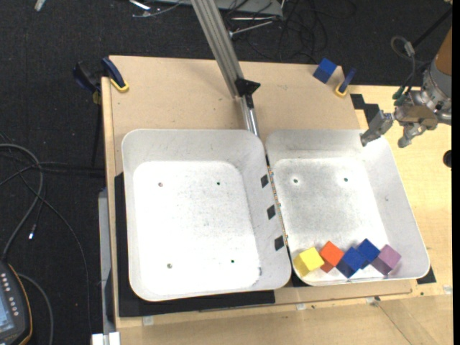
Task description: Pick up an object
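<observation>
Several small blocks lie in a row along the near edge of the right bin (374, 164): a yellow block (310, 261), an orange block (331, 254), a blue block (359, 256) and a purple block (388, 259). My gripper (390, 131) hangs at the far right corner of that bin, above its rim and well away from the blocks. Its two fingers are spread apart with nothing between them.
The left bin (144, 157) sits beside the right one. A blue block (325, 70) rests on the bench at the back right, near a yellow-tipped clamp (343, 83). A metal pole (219, 38) slants across the back, ending between the bins.
</observation>
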`<state>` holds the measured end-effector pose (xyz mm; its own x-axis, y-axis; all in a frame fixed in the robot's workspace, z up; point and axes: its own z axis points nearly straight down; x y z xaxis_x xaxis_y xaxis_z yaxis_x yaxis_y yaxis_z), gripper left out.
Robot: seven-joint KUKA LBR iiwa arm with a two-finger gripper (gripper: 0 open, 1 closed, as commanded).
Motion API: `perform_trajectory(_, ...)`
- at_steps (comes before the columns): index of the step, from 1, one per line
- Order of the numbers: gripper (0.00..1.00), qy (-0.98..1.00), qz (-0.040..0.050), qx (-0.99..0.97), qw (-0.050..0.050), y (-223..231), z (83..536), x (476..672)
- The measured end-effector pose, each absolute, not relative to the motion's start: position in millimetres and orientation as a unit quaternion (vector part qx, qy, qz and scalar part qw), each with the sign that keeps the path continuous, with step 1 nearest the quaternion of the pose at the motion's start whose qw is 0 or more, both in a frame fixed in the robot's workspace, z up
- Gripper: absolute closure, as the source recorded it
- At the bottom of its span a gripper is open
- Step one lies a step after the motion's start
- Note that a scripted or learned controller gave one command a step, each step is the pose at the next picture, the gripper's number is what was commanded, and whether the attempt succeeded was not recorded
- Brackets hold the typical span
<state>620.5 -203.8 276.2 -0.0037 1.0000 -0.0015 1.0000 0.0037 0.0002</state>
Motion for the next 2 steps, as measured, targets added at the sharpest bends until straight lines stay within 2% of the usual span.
perform_trajectory(1,0.00,0.709,-0.0015,0.705,-0.002,-162.4,90.4,639.9)
perform_trajectory(2,0.00,0.711,0.0031,0.704,0.001,-62.8,200.5,586.2)
